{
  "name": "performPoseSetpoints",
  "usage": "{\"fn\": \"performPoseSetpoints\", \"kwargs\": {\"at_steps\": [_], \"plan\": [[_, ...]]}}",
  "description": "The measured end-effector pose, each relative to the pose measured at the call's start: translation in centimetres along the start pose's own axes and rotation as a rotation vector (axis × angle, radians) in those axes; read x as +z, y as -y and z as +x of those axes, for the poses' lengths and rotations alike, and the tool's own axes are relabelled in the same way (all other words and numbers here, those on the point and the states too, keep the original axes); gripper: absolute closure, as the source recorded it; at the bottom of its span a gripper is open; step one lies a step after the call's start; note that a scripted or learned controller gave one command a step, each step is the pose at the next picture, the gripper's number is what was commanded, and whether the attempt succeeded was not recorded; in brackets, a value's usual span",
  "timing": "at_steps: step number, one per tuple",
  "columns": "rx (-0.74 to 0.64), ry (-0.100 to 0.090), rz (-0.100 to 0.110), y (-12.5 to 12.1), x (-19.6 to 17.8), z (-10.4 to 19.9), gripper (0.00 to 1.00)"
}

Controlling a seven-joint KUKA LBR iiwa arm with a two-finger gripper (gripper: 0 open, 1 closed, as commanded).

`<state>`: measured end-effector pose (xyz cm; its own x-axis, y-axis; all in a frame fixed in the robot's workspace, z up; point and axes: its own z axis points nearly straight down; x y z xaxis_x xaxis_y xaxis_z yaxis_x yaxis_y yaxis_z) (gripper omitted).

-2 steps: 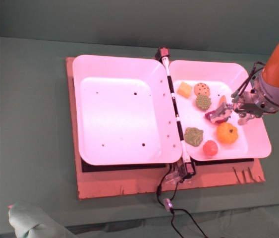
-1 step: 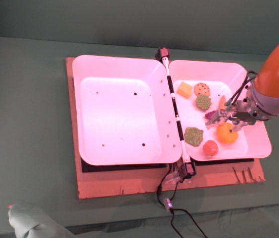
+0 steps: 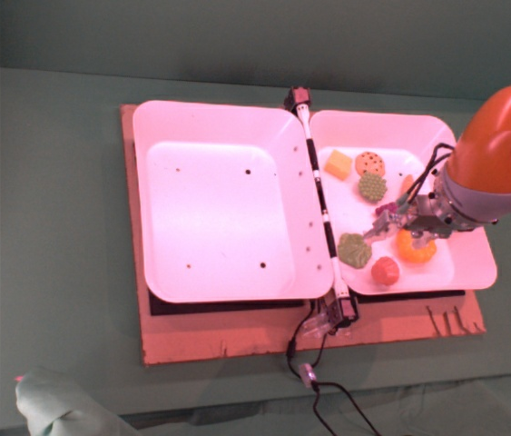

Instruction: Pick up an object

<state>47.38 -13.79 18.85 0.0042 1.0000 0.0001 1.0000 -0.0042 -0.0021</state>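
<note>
Jaws (image 3: 389,218) hang low in the right bin (image 3: 473,271), and I cannot tell whether they are apart or together. Nearest target: the orange piece (image 3: 416,248), just right of them and beneath the wrist. It looks light, rounded, maybe slippery, so grip across its middle. The green lump (image 3: 355,250) sits just left.
</note>
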Motion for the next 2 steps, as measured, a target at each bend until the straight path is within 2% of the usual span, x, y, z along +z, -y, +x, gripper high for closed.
{"fn": "performPoseSetpoints", "kwargs": {"at_steps": [1, 2], "plan": [[0.000, -0.001, 0.004, -0.4, 6.0, -0.3, 0.00], [0.002, 0.002, -0.016, -0.9, 9.1, -0.6, 0.00]]}}
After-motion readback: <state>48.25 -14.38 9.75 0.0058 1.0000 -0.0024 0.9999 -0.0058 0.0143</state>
